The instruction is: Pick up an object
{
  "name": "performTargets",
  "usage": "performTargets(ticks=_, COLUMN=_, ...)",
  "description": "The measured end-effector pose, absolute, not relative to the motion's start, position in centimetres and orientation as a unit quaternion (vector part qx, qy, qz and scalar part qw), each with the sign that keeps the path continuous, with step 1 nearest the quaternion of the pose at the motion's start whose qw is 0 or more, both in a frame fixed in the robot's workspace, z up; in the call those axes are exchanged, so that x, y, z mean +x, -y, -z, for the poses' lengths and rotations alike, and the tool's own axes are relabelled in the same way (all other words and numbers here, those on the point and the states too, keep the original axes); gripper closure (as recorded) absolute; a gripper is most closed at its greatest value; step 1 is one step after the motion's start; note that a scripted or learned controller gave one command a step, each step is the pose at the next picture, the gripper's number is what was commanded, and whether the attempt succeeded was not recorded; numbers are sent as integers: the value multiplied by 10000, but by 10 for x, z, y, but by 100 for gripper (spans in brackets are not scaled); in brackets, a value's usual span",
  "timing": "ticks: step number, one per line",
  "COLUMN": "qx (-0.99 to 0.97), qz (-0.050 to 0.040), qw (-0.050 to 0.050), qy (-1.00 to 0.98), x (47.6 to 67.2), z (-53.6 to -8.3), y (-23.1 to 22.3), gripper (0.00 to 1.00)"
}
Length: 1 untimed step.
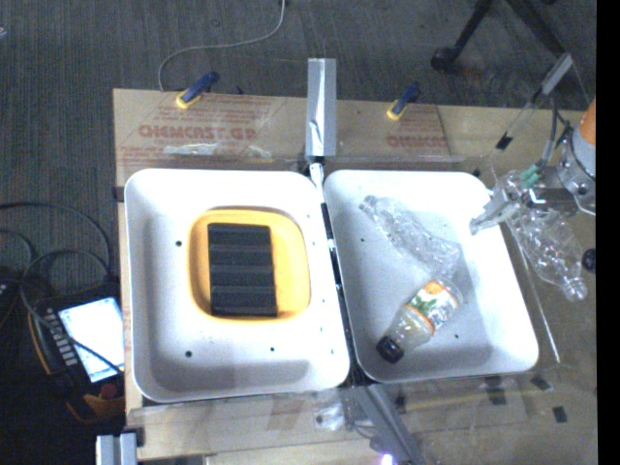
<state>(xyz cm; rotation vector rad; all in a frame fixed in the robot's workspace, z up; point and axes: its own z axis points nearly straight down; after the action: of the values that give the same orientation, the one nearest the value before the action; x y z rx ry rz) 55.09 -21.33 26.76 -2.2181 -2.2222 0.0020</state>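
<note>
My gripper point(511, 204) hangs over the right rim of the right bin point(504, 356), reaching in from the right. A crumpled clear plastic thing point(552, 248) sits right under it, across the bin's edge; whether it is gripped I cannot tell. Inside the right bin lie a crushed clear bottle point(412, 235) toward the back and a small bottle with an orange label and black cap point(423, 316) toward the front. In the left bin point(155, 337) a yellow dish holds a black ribbed block point(241, 269).
A metal post point(321, 109) rises at the back between the bins. Two blue-and-yellow clamps point(197, 88) point(403, 101) hold the cardboard sheet behind them. A tablet point(87, 332) and cables lie on the floor to the left.
</note>
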Motion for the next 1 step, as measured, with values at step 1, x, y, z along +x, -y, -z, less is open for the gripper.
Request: performTargets(ticks=1, qx=-6305, qz=7, qw=-1, qy=7762, x=537, z=-94, y=194, gripper=0)
